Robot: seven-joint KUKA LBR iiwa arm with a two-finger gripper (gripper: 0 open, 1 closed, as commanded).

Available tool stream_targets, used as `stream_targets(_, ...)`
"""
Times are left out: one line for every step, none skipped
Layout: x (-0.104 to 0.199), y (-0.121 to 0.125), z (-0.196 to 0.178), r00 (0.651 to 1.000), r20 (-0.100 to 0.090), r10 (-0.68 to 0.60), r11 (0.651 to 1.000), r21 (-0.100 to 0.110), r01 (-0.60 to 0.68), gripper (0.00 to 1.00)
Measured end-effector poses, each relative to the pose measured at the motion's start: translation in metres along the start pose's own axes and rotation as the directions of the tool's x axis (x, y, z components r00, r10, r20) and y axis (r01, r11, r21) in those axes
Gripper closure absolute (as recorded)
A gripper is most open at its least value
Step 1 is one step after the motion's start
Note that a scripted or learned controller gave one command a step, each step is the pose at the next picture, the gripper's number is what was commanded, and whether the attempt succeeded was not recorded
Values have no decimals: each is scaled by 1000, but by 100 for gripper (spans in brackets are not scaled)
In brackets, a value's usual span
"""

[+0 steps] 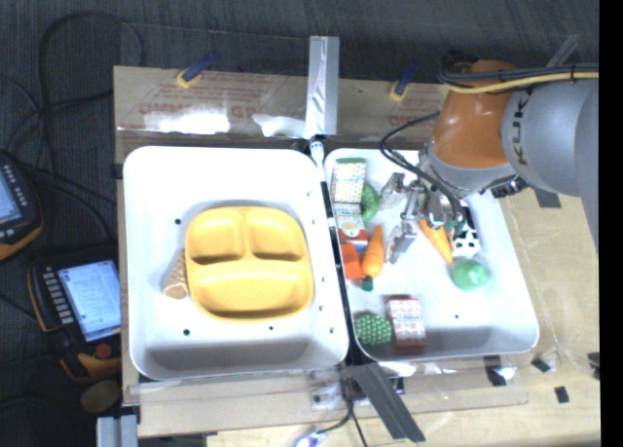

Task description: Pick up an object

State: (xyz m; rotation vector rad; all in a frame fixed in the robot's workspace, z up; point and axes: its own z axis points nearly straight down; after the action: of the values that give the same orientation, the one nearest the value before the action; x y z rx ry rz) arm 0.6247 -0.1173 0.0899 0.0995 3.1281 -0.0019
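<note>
My gripper hangs low over the middle of the right bin, open, with bare bin floor showing between its fingers. A small orange carrot lies just to the right of it, touching or nearly touching the right finger. A second orange carrot lies just to the left of the left finger. Nothing is held.
Also in the right bin are a small carton, a green ball, a black-and-white die, a bumpy green piece and a reddish box. The left bin holds a yellow divided plate and a tan cone.
</note>
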Motion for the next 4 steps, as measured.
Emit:
stream_targets(20,14,-1,988,5,151,988,5,-151,0)
stream_targets(58,16,-2,981,4,192,981,3,-192,0)
stream_targets(107,4,-2,984,6,181,984,1,-181,0)
stream_targets(117,12,-3,940,9,340,940,0,-340,0)
